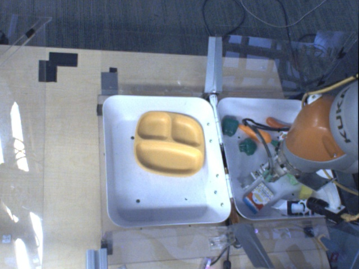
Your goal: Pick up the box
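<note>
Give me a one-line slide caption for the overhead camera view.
KUKA arm lowers its tool over the cluttered right bin near a small box; yellow tray fills left bin.

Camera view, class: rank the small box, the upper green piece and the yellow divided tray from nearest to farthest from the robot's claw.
The claw hangs low in the right bin.
1. Small box: just below the claw, same bin.
2. Upper green piece: near that bin's upper left corner.
3. Yellow divided tray: across the divider, in the left bin.

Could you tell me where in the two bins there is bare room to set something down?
Left bin: bare floor along its near and left walls, around the yellow tray. Right bin: crowded, with the box, green pieces and the arm.
</note>
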### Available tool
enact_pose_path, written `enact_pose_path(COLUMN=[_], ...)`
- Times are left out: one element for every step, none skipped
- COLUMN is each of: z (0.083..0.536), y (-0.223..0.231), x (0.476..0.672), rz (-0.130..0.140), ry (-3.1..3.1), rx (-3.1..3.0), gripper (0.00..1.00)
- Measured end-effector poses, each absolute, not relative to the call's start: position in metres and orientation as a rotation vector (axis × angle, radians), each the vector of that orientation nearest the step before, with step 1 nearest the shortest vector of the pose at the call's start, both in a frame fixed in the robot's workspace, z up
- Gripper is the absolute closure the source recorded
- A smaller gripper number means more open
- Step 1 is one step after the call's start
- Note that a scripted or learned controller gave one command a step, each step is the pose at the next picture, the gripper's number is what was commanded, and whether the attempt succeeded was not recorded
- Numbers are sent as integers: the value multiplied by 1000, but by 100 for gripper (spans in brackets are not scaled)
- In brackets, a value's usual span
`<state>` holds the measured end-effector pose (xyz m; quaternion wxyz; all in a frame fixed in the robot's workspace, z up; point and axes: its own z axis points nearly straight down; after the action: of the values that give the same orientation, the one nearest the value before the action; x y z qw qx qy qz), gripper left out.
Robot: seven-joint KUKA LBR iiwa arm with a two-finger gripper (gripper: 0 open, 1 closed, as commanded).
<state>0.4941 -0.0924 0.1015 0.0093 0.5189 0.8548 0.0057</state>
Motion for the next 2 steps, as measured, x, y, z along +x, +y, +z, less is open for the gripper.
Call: enact_pose_path(z=[89,89], y=[-102,-148], x=[490,507], rz=[12,12], ry=[2350,2112], rx=[2076,2313], gripper=[0,0])
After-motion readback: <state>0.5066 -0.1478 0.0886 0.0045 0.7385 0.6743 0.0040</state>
